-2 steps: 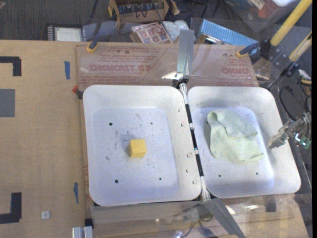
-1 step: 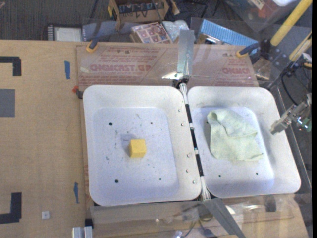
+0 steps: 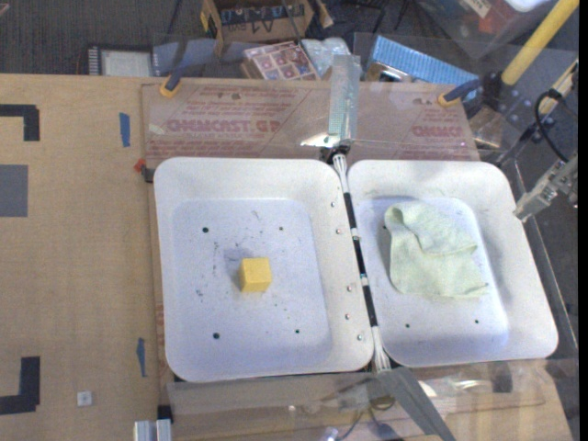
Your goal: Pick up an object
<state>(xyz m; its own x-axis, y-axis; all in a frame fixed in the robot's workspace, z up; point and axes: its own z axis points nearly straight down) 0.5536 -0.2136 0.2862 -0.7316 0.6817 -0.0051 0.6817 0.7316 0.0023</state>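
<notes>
**Block (image 3: pixel 256 275) in the left bin (image 3: pixel 180 331), cloth (image 3: pixel 434 253) in the right bin (image 3: pixel 525 331)**

Two white bins side by side, touching along the middle. The crumpled pale green cloth takes up most of the right bin's floor. The gripper (image 3: pixel 544 195) pokes in at the right edge, just beside that bin's rim; can't tell if it's spread or closed. The small yellow block sits alone near the left bin's centre.
</notes>
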